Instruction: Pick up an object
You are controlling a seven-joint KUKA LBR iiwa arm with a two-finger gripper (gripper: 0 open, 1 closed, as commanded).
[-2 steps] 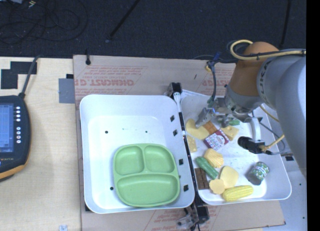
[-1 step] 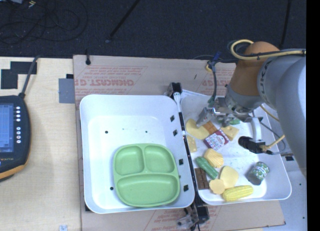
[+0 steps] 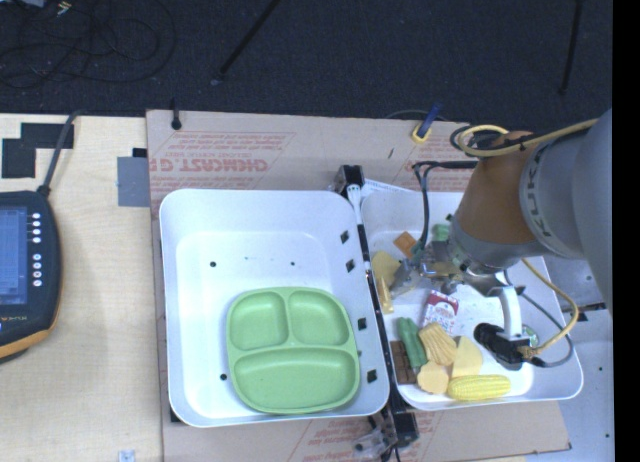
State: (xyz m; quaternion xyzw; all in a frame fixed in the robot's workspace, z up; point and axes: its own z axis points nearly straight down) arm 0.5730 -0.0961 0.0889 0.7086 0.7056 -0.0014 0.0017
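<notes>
The objects to pick from lie in the right bin (image 3: 572, 382), crowded towards its 7 o'clock corner; a yellow corn cob (image 3: 480, 387) lies flat at 6 o'clock along the near wall; just at its 11 o'clock sit a ridged yellow piece (image 3: 438, 344) and a slim dark green piece (image 3: 411, 339), touching side by side; a red-and-white packet (image 3: 441, 307) lies just at 12 o'clock of them, near the middle of the bin; a pale yellow wedge (image 3: 384, 269) rests against the wall at 9 o'clock, and a small orange-brown piece (image 3: 404, 243) sits at 1 o'clock of it.

My arm (image 3: 500, 205) reaches in from 3 o'clock, its orange band above the bin's 12 o'clock half, wrist bent down; my tool (image 3: 426, 263) is low over the bin at about 10 o'clock, between the wedge and the packet; I cannot tell whether it is apart or together, nor whether it touches anything.

The left bin (image 3: 200, 220) holds a green divided plate (image 3: 292, 350) at its 5 o'clock.
</notes>
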